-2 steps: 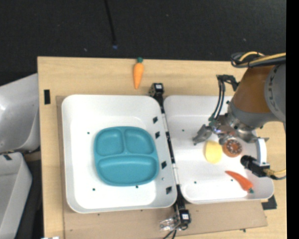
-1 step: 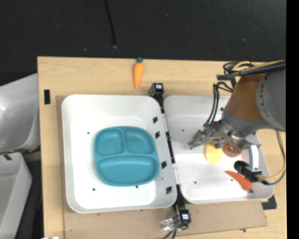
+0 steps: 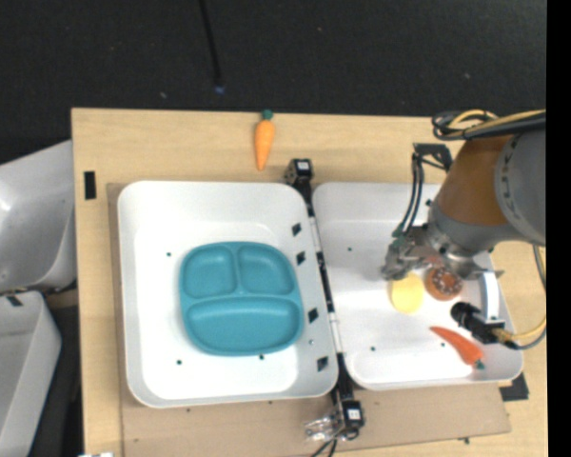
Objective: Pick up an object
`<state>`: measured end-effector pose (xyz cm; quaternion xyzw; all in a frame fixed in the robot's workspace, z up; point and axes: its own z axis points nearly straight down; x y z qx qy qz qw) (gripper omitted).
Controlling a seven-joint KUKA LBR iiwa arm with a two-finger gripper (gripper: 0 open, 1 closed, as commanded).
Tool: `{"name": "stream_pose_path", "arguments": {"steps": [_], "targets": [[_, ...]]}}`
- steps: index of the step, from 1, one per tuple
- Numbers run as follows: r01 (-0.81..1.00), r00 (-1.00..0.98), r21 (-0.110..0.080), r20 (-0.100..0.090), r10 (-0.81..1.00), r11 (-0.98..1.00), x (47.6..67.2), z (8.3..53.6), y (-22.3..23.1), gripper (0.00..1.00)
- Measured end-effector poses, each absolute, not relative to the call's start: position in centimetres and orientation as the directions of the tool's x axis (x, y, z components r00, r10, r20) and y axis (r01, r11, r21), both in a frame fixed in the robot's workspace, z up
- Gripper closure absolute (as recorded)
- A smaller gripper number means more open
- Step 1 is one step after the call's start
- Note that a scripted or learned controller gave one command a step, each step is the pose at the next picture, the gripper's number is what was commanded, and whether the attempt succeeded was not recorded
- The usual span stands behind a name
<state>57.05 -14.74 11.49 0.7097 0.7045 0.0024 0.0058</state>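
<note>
In the camera view, the arm (image 3: 485, 184) comes in from the right of the frame and its gripper (image 3: 411, 267) is low over the right bin (image 3: 362, 227), just above a yellow round object (image 3: 406, 296); how far it is open I cannot tell. An orange-red carrot-like piece (image 3: 457, 343) lies at the lower right of this bin, apart from the yellow one. The left bin (image 3: 143, 350) holds a blue divided plate (image 3: 240, 298), a small toy carrot (image 3: 264, 140) lies on the bench (image 3: 171, 141) at the upper middle, and no writing or label is readable, perhaps because the picture is too coarse.

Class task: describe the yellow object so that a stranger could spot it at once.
Find the right-hand white bin. Near its middle, just below the claw, lies a small round yellow ball. Its neighbour, the orange chilli-shaped toy, is long and pointed.
</note>
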Motion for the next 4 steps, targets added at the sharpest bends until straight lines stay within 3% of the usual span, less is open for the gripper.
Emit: {"name": "stream_pose_path", "arguments": {"steps": [1, 3, 4], "targets": [[1.000, 0.004, 0.006, -0.003, 1.000, -0.004, 56.5, 17.0, -15.6, 1.00], [1.000, -0.003, 0.008, -0.003, 1.000, 0.003, 57.3, 27.0, -15.8, 1.00], [1.000, -0.007, 0.002, 0.001, 1.000, 0.007, 56.8, 27.6, -10.2, 1.00]]}}
